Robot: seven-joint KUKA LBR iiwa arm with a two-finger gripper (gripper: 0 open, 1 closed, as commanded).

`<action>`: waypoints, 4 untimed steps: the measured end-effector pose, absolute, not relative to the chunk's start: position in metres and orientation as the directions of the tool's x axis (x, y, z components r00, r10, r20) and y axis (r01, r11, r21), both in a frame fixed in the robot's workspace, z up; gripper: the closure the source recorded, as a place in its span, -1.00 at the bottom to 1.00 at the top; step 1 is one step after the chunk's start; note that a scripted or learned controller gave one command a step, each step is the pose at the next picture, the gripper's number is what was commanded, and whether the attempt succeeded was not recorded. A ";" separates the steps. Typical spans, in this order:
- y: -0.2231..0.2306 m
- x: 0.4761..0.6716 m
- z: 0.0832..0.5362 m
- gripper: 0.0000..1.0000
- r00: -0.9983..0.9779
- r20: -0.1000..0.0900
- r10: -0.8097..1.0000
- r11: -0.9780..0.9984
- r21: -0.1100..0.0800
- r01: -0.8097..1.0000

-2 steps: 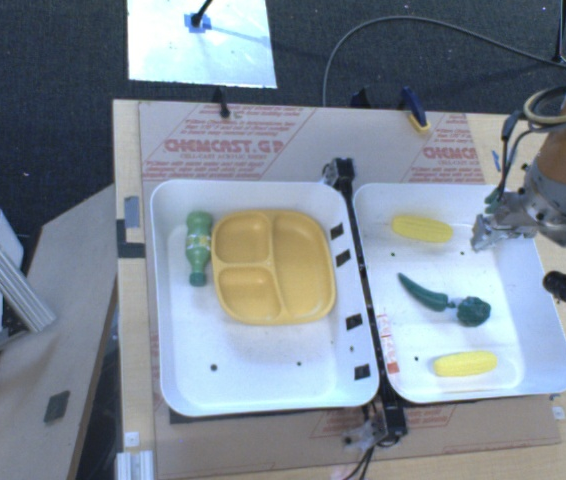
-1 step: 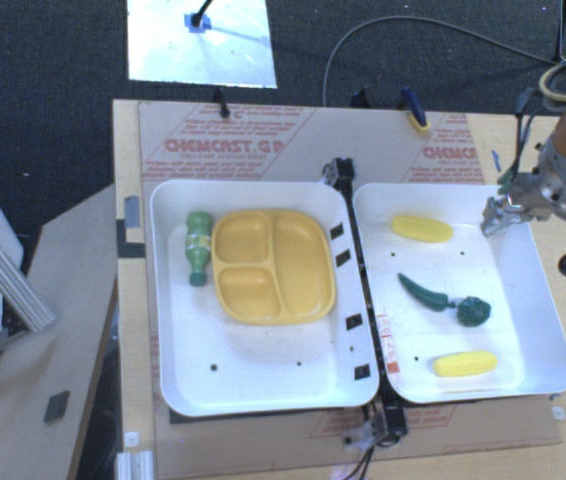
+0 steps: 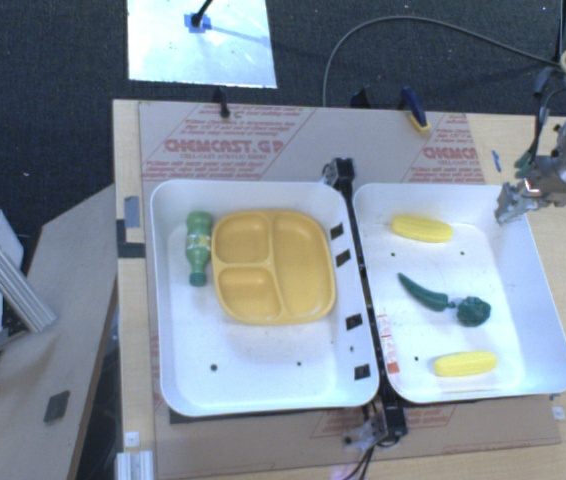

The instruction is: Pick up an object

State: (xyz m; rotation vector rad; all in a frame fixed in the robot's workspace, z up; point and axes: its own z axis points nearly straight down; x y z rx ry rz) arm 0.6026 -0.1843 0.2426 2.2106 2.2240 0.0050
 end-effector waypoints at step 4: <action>0.040 0.647 0.232 1.00 -0.011 0.002 1.000 0.011 0.003 1.000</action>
